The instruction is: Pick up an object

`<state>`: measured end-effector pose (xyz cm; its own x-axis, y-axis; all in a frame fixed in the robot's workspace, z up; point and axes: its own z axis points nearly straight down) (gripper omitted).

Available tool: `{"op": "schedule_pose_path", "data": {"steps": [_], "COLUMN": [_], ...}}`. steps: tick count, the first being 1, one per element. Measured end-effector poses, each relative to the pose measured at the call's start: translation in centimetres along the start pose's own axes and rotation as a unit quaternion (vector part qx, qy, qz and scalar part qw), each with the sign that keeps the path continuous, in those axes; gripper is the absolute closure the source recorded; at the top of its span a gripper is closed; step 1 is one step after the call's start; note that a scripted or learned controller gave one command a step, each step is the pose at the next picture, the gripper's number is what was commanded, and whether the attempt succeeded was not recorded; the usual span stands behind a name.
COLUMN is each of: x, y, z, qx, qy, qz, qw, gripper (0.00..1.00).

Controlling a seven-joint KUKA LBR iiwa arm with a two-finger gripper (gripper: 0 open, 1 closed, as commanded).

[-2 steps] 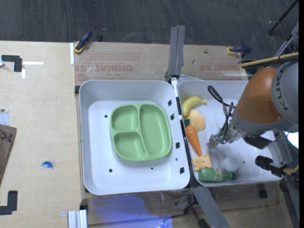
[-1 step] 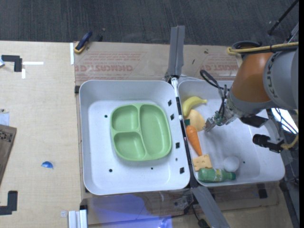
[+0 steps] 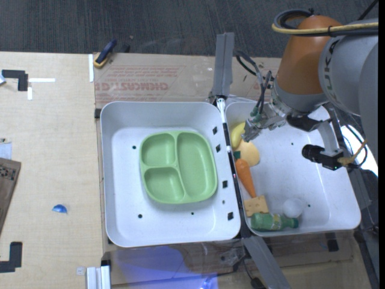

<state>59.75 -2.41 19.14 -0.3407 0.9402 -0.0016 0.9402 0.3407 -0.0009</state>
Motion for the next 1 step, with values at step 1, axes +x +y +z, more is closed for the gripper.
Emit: {"op": "schedule_pose_path", "data": {"steps": [1], "x": [-0.06], "y": [0.02], "z": [-0.86], "qx": [0.0], "qy": [-0.001], "qz": [-0.001], "qw": [1.0], "gripper": [1.0]}}
